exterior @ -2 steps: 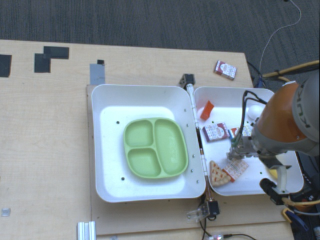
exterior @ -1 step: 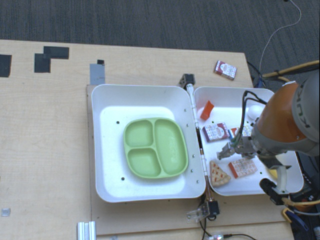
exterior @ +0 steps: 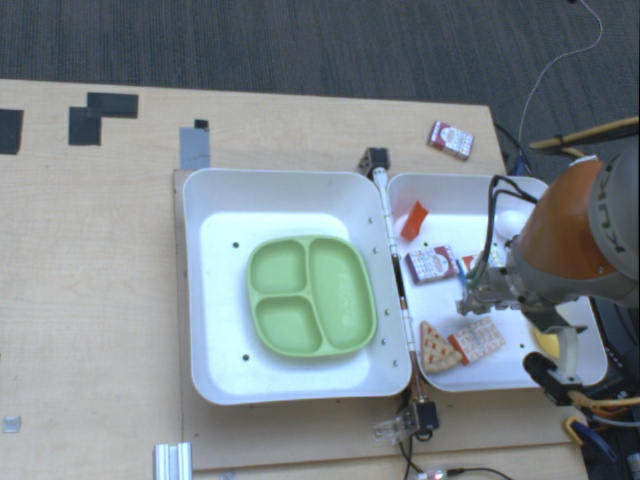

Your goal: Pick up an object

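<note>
The small red-and-white printed carton (exterior: 479,340) lies flat on the floor of the right white bin (exterior: 440,196), its long axis slanting across the bin, touching a pizza-slice toy (exterior: 436,348) on its left. The tool (exterior: 481,298) hangs just above the carton's upper edge; its opening cannot be judged here. A green divided plate (exterior: 311,296) sits in the left white bin (exterior: 205,268).

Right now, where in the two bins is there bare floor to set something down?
The left bin has bare white floor all around the green divided plate, widest along its far side. The right bin is crowded: orange piece, small cartons, pizza slice toy and the gripper fill its middle; only the far strip is bare.
</note>
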